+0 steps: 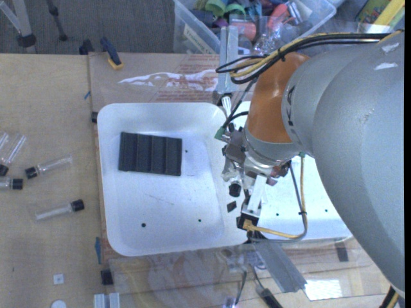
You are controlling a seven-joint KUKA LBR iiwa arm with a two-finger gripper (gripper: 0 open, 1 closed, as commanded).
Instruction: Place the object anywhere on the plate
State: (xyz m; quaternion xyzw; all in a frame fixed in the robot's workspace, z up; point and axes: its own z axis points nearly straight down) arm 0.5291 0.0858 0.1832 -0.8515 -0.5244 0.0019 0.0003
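Looking down on the worktop, I am seeing two white bins side by side: the left bin is lying open to the camera, and the right bin is mostly sitting under my arm. A dark ribbed slab is lying flat in the upper left part of the left bin, well apart from the hand; I am taking it for the plate, though I am only judging that from its flat shape and from the task. It is sitting clear of the bin walls, which I am reading as leaving room for a drop from above. The arm is reaching in from the right, with the orange band above the wrist, and the hand is hanging over the shared rim between the bins, by the left edge of the right bin. I am not making out how far it is open: the wrist and cables are crowding the view there, so I cannot tell its state. Nor am I seeing anything clearly between its tips; small dark bits near it may be parts of the hand itself. Where the object is, I cannot say. Off to the left, a few small vials are lying on the worktop, and a tub of coloured odds is standing behind.
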